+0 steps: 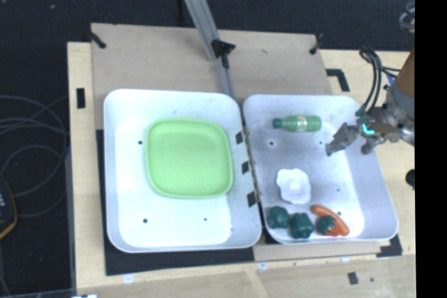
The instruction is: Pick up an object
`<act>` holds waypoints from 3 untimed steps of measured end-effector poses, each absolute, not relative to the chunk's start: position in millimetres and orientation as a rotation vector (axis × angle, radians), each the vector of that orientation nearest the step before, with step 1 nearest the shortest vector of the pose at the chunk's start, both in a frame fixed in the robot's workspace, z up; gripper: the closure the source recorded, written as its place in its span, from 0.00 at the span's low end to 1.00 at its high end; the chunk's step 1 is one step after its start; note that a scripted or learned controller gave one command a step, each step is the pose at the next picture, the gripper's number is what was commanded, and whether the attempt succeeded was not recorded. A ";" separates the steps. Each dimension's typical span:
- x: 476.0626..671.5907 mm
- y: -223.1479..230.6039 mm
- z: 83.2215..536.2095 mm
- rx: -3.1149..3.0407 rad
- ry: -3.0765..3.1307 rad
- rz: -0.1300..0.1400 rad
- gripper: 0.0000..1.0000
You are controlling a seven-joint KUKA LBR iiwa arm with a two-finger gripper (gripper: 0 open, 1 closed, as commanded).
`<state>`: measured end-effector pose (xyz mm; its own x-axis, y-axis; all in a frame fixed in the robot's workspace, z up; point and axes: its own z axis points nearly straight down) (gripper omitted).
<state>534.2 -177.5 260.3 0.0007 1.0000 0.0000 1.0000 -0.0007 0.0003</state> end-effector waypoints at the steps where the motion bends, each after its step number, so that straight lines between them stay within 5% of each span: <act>1: 534.2 -177.5 260.3 2.222 2.220 0.000 0.00; 3: 530.5 -179.5 166.6 2.224 2.223 -0.003 0.00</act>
